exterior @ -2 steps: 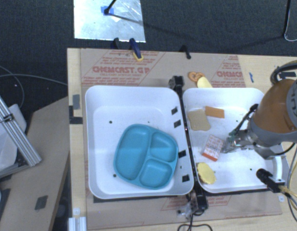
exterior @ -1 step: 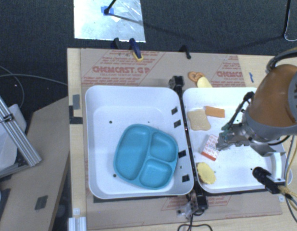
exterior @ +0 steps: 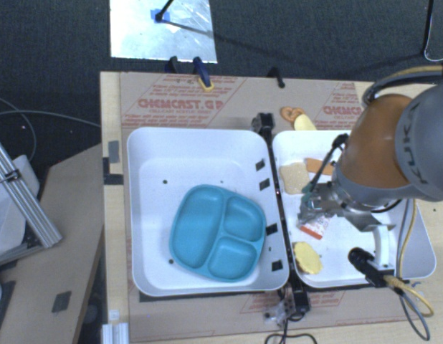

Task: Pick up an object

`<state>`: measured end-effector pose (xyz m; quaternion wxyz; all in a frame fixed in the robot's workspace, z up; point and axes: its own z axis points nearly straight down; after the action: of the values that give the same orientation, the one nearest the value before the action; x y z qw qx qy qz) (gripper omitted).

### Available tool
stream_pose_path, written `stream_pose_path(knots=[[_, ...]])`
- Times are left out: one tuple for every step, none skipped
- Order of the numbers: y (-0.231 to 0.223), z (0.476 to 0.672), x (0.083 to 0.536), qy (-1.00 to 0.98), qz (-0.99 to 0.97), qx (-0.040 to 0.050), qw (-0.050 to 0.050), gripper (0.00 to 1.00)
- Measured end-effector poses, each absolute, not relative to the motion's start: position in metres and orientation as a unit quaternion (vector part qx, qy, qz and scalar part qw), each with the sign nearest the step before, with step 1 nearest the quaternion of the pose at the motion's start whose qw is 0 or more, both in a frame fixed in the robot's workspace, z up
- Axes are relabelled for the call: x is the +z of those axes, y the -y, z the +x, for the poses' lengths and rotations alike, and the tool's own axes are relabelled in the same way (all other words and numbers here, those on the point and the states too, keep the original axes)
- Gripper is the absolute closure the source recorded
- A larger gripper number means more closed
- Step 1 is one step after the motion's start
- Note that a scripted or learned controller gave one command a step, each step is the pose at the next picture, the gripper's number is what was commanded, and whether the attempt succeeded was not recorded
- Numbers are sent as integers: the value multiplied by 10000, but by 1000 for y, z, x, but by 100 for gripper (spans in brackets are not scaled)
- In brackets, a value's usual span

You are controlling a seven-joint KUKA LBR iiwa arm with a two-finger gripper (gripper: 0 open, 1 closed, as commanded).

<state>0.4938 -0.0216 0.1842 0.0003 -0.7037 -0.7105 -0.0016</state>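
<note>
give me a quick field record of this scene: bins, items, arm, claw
left bin: holds a blue divided plate
right bin: holds a tan bread slice, a yellow chip-like piece, a red-and-white packet
bench behind bins: yellow banana-like piece
arm: over the right bin
claw: low, just above the packet
grasp: cannot tell

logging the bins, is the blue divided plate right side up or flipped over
Right side up. The blue divided plate lies flat in the left bin, its three hollow compartments facing the camera, nothing in them.
</note>
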Motion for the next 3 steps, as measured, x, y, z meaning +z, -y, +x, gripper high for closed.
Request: stream_pose_path(knots=[[25, 495, 195, 7093, -7049, -19, -14, 100], [-51, 529, 278, 7117, -7024, -57, -29, 100], [-77, 612, 178, 7095, -7047, 6, 6, 100]])
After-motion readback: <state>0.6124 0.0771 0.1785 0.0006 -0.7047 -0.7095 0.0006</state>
